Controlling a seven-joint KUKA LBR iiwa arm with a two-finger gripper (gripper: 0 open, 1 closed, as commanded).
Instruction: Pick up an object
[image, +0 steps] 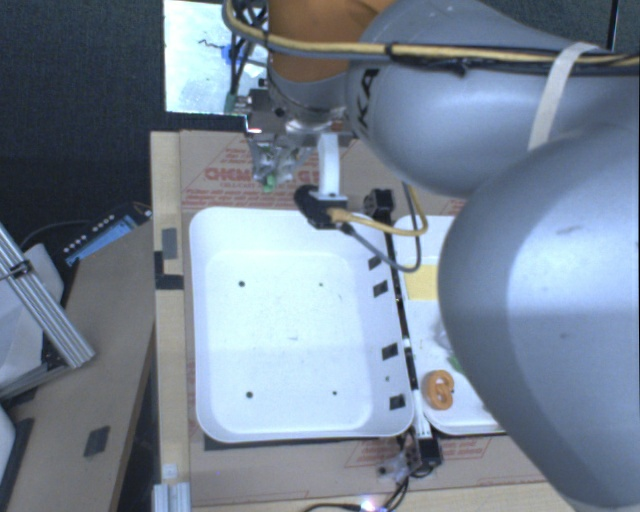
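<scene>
My gripper (272, 172) hangs above the cardboard just beyond the far rim of the left white bin (215, 300), near its back edge. A small green speck shows at its tip; I cannot tell what it is. In the right bin (455, 425), mostly hidden under my grey arm (520, 250), lies an orange ring-shaped object (438, 390) near the front left corner. A flat yellow object (424, 281) lies farther back, partly covered by the arm.
A black divider (400, 330) with clips runs between the two bins. A yellow cable (385, 228) loops from a black connector over the left bin's back right corner. Aluminium rails (45, 320) stand off the bench at the left.
</scene>
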